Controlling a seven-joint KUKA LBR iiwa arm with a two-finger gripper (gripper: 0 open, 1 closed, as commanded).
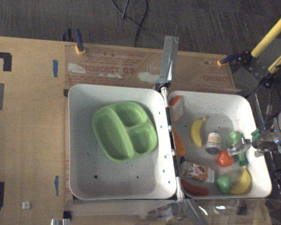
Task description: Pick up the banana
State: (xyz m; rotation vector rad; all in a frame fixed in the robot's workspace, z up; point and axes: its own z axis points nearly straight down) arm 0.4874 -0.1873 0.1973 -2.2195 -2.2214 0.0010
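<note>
**Banana in right bin, not held**

Left bin (77, 144) holds a green divided plate (125, 130). In the right bin (226, 103), a banana (197, 130) lies left of a small can (213, 142). Gripper (240, 148) hovers near the right edge; whether the fingers are open or closed cannot be told.

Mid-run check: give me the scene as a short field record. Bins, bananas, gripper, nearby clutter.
left bin: holds a green divided plate
right bin: holds the toy food
bananas: two; upper banana near the bin's middle, lower banana by the near right corner
gripper: over the right bin's right side, between the two bananas; nothing seen in it
clutter by gripper: small can, red item, green item
</note>
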